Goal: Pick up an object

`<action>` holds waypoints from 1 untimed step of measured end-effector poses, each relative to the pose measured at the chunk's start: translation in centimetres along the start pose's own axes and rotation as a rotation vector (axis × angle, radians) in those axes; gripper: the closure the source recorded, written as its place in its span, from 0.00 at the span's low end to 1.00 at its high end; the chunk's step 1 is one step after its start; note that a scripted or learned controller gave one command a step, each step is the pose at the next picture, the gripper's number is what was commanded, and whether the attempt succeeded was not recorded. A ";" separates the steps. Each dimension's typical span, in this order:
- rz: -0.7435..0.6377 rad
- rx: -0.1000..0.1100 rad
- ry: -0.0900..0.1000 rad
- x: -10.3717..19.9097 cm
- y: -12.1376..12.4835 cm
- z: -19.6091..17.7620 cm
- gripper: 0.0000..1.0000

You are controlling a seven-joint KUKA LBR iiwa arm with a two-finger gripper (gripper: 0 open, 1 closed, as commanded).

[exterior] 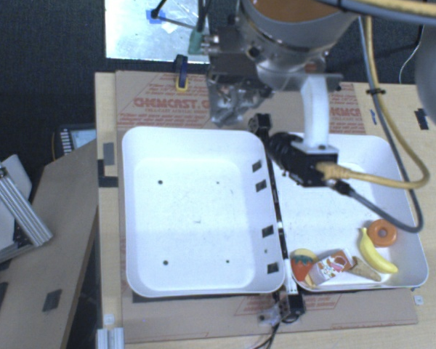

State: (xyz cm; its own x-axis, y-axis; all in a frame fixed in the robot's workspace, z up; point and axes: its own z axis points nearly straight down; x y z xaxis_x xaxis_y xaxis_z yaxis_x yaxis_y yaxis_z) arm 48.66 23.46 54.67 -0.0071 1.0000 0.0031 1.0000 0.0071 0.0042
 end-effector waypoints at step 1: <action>0.014 0.003 -0.004 -7.9 0.0 1.2 1.00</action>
State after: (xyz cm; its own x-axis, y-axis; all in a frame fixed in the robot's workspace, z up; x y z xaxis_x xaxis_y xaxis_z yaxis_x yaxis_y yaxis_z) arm 48.69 15.51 53.46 0.0070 1.0000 -0.0012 1.0000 -0.0070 0.0007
